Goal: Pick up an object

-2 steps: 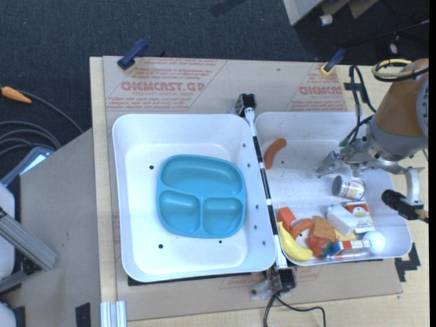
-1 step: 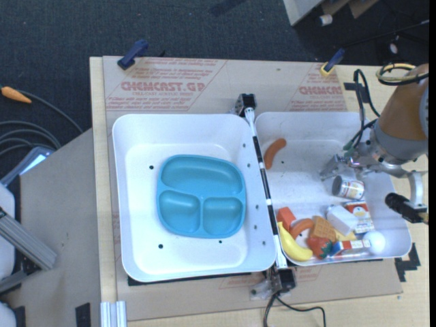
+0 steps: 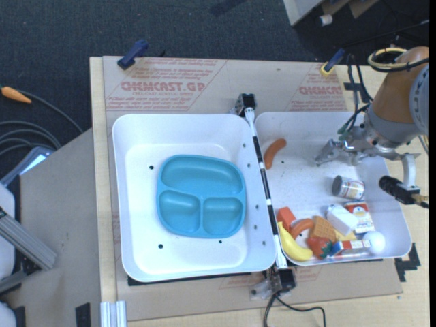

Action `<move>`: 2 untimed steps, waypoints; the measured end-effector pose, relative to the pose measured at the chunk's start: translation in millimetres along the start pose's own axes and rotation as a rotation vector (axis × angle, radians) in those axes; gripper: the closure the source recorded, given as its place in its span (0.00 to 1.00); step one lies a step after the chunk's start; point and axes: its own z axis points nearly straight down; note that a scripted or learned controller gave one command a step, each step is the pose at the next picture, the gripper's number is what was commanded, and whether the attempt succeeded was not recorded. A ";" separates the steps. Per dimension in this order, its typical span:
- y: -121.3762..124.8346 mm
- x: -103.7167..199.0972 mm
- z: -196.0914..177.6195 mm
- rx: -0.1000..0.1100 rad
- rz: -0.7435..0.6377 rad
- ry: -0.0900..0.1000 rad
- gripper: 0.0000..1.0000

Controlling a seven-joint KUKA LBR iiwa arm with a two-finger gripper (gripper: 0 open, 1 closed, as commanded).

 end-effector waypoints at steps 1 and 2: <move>-73.1 8.0 0.5 0.004 0.002 0.002 0.00; 3.4 28.2 -0.1 0.001 0.000 0.001 0.00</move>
